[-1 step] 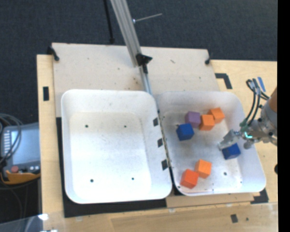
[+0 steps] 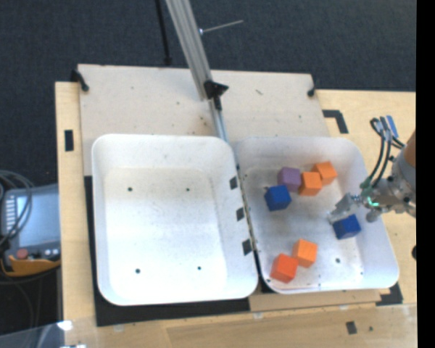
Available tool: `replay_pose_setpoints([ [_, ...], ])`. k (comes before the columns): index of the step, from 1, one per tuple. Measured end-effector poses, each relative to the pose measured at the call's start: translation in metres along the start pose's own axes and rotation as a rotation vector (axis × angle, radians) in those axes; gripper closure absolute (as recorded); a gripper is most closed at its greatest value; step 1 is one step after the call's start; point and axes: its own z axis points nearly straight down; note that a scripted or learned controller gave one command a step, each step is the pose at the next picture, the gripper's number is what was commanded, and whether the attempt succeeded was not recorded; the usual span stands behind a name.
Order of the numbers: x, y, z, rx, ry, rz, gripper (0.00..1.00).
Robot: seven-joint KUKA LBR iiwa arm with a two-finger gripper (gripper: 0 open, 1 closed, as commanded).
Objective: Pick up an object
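Camera view: blue cube (image 2: 346, 227) lies in the right bin (image 2: 380, 267), near its right wall. My pincer (image 2: 355, 207) sits just above it; whether it is wide or narrow, cannot tell. Risk: the wall crowds me, cube slips aside.

In the right shallow white plastic bin (image 2: 351, 154) I count seven small cubes: four orange (image 2: 311, 183), two blue (image 2: 278, 197), one purple (image 2: 289, 177).
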Motion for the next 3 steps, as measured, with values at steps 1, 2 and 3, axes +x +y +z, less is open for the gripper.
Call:
replay_pose_setpoints([
  [1,-0.006,0.005,0.045,0.005,-0.001,0.002,0.0],
  [2,0.002,0.001,0.103,0.006,0.0,0.003,0.0],
  [3,0.002,0.003,0.111,-0.002,-0.001,-0.001,0.0],
])
